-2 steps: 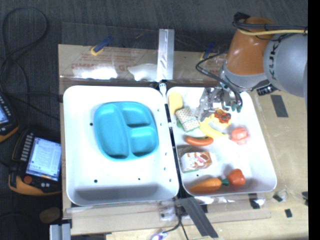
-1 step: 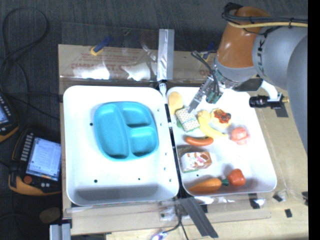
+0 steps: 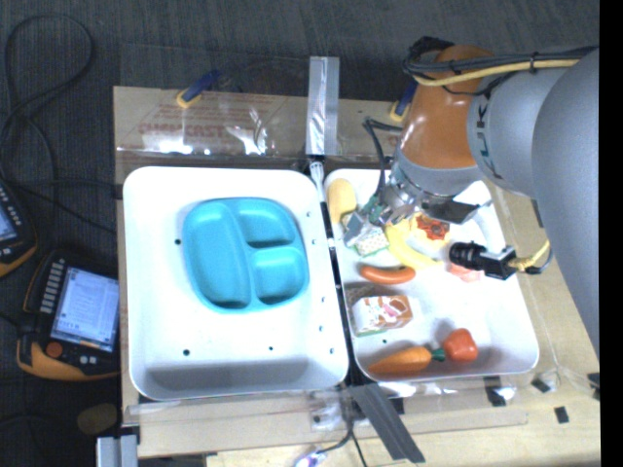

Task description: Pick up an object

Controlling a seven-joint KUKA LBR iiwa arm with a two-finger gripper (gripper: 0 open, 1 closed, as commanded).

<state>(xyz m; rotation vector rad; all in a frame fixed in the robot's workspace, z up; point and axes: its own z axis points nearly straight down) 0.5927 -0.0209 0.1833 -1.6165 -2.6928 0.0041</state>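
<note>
Jaws (image 3: 375,214): lowered into the upper left of the right bin (image 3: 521,305); whether apart or together could not be told.
Under the jaws: small greenish-white packet (image 3: 371,242), touching or just below the tips; could not be told whether gripped.
Beside the jaws: yellow banana-like piece (image 3: 341,198) to the left, yellow piece (image 3: 407,244) to the right.
Lower in the right bin: sausage (image 3: 387,273), printed packet (image 3: 382,312), carrot (image 3: 401,360), red pepper (image 3: 460,344).
Left bin (image 3: 156,353): blue divided tray (image 3: 245,252).
Writing: print on the packets too blurred to read.
Counter (image 3: 131,115): clear plastic sheet (image 3: 219,125) behind the bins.
</note>
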